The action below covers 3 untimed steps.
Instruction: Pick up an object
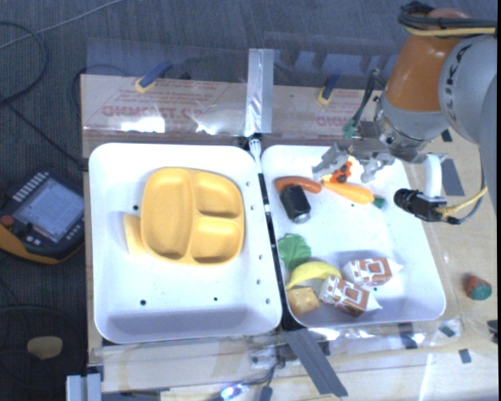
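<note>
Pincer [349, 167] poised low over the upper part of the right bin [417, 249], fingers [327, 164] spread wide, one toward the bin's middle, the other toward its right, with nothing between them; just beneath and between the fingertips lies the carrot [351, 192], long axis running left to right with a slight downward slant to the right, green stub at the right end, orange body pointing left; a small bright orange piece shows right at the pincer, cannot tell what it is; touching or nearly touching the carrot's left end, a reddish sausage-like piece [299, 183] curves over a dark can [296, 202] lying on its side, its axis slanting from upper left to lower right; nearer the front of the same bin, a green leafy item [294, 246], a yellow banana-like piece [311, 272], a tan round thing [304, 300], and two brown-and-white patterned packets [357, 284]; left bin [108, 307] carries a yellow divided tray [190, 214]; bins side by side on a brown counter [175, 103] with yellow clamps at the back; grey arm with orange band [417, 69] enters from the right; dark carpet floor [33, 98] around, cables across it, a handheld pendant [35, 215] lying at left.
</note>
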{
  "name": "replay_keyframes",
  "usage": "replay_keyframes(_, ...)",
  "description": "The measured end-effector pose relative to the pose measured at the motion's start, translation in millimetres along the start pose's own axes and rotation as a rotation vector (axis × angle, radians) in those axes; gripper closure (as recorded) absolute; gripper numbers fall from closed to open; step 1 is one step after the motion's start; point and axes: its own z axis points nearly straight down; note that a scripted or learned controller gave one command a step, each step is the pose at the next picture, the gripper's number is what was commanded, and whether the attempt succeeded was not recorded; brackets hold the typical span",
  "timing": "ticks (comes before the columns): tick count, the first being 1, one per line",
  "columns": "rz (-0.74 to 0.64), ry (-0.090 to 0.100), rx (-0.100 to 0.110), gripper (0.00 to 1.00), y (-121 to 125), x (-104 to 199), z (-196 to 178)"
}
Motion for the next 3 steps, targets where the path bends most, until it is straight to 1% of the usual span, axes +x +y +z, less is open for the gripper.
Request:
replay_keyframes(1,-0.196,0.0,-0.003,0.0,14.9,-27.5,112.9)
replay_keyframes(2,-0.239,-0.003,0.018,0.0,40.4,-18.2,125.7)
replay_keyframes(3,-0.243,-0.004,0.01,1.0,42.3,-17.1,119.1)
